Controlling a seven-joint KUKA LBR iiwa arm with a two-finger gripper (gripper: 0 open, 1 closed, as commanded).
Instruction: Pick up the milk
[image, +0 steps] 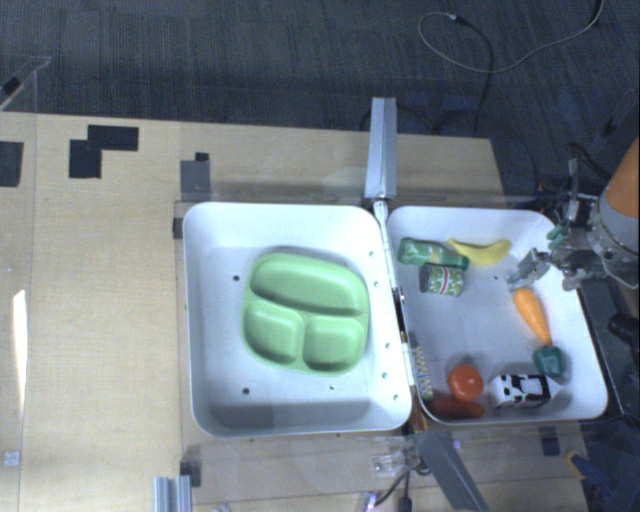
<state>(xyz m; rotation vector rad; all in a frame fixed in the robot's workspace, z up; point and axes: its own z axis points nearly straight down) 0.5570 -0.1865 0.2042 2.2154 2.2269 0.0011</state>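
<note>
Camera view, bench with two white bins side by side.

Left bin (200, 330): one green divided tray (305, 312), three compartments, lying at the bin's centre.

Right bin (590, 395): seven items.
- Milk carton (523, 391), black-and-white cow pattern, lying on its side at the bin's 5 o'clock, close to the near wall.
- Teal block (550, 361), touching or just beside the carton at its 1 o'clock.
- Red tomato-like piece (464, 381), at the carton's 9 o'clock, near it, with a darker red item (455, 407) just beside it at 6 o'clock.
- Carrot (532, 315), orange, at the bin's 3 o'clock, pointing toward 5 o'clock.
- Banana (480, 250), yellow, at the bin's 12 o'clock.
- Green packet (428, 251), just beside the banana at its 9 o'clock.
- Green-labelled can (442, 279), on its side, touching the packet at its 6 o'clock.

Gripper (543, 262): over the bin's 2 o'clock corner, above the carrot's upper end, well apart from the milk carton. Nothing is visible in its grasp; how wide it stands cannot be told.
</note>
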